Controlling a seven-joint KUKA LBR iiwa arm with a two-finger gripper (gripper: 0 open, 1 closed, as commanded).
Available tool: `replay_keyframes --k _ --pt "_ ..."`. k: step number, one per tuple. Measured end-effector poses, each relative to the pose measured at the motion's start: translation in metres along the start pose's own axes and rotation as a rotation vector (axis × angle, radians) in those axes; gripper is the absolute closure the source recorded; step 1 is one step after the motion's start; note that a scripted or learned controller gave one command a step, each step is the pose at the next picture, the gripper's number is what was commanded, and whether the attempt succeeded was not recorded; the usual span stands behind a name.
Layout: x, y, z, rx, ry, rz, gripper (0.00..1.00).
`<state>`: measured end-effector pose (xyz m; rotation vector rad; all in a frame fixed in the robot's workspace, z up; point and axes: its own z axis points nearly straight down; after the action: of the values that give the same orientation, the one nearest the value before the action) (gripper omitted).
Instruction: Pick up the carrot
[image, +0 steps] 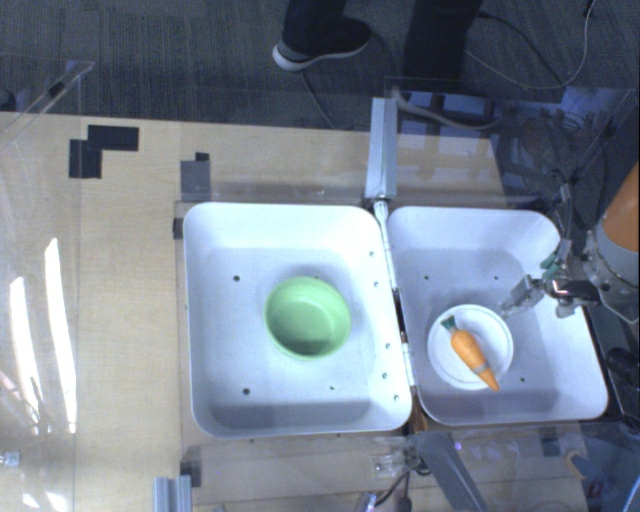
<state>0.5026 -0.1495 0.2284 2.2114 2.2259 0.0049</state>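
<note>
The carrot (473, 356) lies on a white plate (497, 330) in the right bin (470, 235), the gripper (541, 296) spread empty just beside it, poised to approach.

No text, label, brand, number or sign can be read anywhere in the camera view. The black blocky marks (100, 147) on the wooden bench (110, 300), far to the left of the jaws and beyond the left bin (215, 240), are plain shapes that carry no lettering.
</note>
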Motion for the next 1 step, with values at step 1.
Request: replay_keyframes --k 1 --pt "0.0405 -0.0037 0.1135 -0.03 -0.008 -0.239 0.0"
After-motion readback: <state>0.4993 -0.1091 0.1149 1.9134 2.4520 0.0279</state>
